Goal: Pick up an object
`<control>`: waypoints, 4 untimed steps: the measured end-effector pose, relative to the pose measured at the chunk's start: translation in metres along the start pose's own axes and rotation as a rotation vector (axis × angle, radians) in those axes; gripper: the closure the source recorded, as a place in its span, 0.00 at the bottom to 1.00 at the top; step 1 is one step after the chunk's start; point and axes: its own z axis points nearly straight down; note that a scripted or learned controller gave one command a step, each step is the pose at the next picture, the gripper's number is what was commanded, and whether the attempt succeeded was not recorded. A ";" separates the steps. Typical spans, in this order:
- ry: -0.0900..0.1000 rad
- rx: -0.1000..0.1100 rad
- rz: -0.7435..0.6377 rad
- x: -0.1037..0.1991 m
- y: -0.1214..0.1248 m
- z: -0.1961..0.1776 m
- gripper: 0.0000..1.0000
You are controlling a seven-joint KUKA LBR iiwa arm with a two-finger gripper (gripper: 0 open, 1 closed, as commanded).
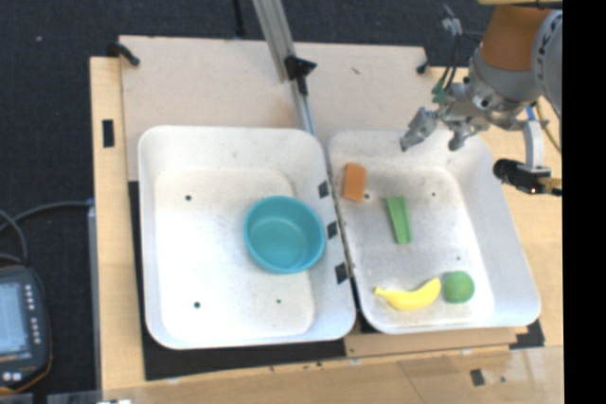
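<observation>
Two shallow white bins side by side on a wooden table (109, 203). In the left bin (170, 156), a teal bowl (284, 235), upright, right of centre, near the wall shared with the other bin. In the right bin (502, 232), four small things: an orange block (354, 182) at the upper left, close to the dividing wall; a green stick (399, 219) just right of and below it, lying lengthwise near the middle; a yellow banana (410, 296) along the lower edge; a green ball (458, 287) touching or just beside the banana's right tip. Above the right bin's upper right corner, the grey arm (516, 33) with its orange band, reaching in from the right. Jaws (436, 135) spread apart, gripping nothing, poised over the bin's upper rim, well apart from all four things. A slanted metal rail (267, 9) running down to the gap between the bins.
</observation>
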 end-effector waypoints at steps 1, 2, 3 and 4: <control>-0.001 0.000 0.000 0.000 0.000 0.000 0.00; -0.001 0.004 0.003 -0.002 0.000 0.042 0.00; -0.001 0.005 0.003 -0.007 0.001 0.084 0.00; -0.001 0.004 0.004 -0.008 0.001 0.114 0.00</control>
